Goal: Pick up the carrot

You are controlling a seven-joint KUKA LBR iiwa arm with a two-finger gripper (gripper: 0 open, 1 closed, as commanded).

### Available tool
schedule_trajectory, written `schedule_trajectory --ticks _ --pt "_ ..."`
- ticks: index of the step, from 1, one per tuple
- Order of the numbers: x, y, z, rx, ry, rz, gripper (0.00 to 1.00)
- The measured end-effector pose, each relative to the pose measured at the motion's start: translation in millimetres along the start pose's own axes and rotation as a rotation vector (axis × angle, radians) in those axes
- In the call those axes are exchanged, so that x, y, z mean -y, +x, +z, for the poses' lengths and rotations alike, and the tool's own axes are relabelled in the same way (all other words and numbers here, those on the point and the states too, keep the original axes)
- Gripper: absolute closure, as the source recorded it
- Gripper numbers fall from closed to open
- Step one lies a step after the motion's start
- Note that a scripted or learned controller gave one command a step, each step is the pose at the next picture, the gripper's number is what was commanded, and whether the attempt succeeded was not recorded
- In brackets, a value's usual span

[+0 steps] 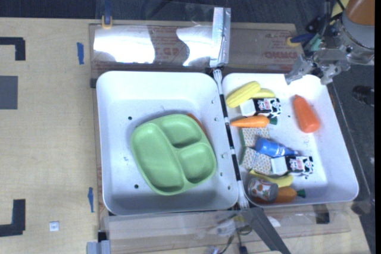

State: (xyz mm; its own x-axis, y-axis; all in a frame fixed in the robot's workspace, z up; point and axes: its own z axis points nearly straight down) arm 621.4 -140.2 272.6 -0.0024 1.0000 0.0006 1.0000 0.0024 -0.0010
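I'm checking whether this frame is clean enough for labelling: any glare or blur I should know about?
Camera view: strong glare on the clear panel behind the bins washes out its surface; the hand at the right bin's top edge looks soft; the carrot and green tray are evenly lit and sharp.

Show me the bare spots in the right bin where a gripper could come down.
Right bin: bare floor along its far wall, and its right side beyond the orange piece. Crowded on the left: corn, carrot, blue packet, cartons and can pack from the divider to the near wall.
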Motion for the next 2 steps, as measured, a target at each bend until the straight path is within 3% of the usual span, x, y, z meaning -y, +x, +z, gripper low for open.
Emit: schedule_trajectory --ticks 1,2 --pt "20.5 25.2 92.4 -0.001 0.001 -0.242 0.00" --pt "48.0 35.2 143.7 -0.001 0.000 -0.502 0.00"
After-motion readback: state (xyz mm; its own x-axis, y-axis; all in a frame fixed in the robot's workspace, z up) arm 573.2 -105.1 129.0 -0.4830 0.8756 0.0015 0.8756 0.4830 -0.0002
